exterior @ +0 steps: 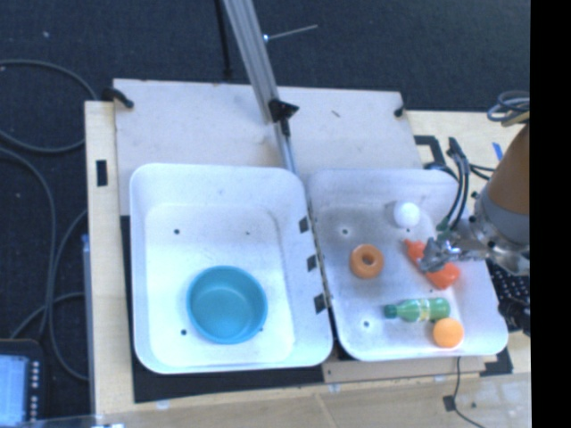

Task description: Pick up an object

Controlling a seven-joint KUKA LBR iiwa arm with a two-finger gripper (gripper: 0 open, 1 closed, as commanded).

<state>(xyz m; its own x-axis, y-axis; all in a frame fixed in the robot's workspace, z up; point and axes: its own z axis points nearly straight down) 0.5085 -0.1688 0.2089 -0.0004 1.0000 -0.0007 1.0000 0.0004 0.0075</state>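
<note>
1. camera view: two shallow white bins sit side by side on the bench; the left bin (161,194) holds a blue bowl (227,304) in its near part, upright with its opening facing up.
2. the right bin (357,190) holds several small things: a white ball (407,212) toward the far side, an orange ring (366,261) near the middle, a green bottle (417,309) lying on its side toward the near edge, and an orange ball (448,332) just beside the bottle at the near right corner.
3. a red-orange object (443,275) lies at the right side of the right bin, between the white ball and the green bottle.
4. the arm (510,185) reaches in from the right, and the gripper (434,255) is down over the red-orange object, its tips at or on it.
5. whether the gripper is clenched or released cannot be told at this size, nor whether the red-orange object is grasped.
6. a metal pole (254,52) runs from the top down to the gap between the bins.
</note>
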